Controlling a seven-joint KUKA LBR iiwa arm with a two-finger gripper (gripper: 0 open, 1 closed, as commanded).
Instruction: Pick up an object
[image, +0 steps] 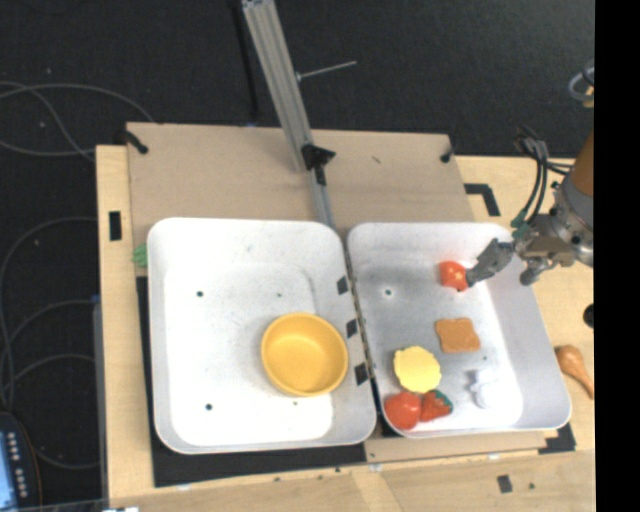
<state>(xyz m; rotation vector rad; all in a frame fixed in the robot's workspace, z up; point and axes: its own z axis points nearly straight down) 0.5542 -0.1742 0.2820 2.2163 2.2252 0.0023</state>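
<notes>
Two shallow white bins are set side by side on the bench (250, 180), which is covered at the back by a brown board. The left bin (200, 270) holds a yellow bowl (304, 353), placed upright near its lower right corner, close to the divide between the bins.

The right bin (400, 260) holds several small objects. A small red object like a tomato (452, 274) is seen in its upper right part. Below it, apart from it, a tan piece like toast (458, 335) is laid flat. Further down and to the left a yellow ruffled object (416, 369) is found, and just below that, touching or almost touching it, a red object (404, 410) and a strawberry-like piece (436, 405) are gathered at the bin's lower edge. A small pale object (480, 388) lies to the right of these.

The arm is brought in from the right, and the gripper (490, 262) is held over the right bin's upper right part, its dark finger pointed at the tomato and seen just beside it, perhaps touching. How far the jaws are parted cannot be told, and nothing is clearly seen between them.

An orange object (572, 365) is left on the bench outside the right bin, near the right edge
</notes>
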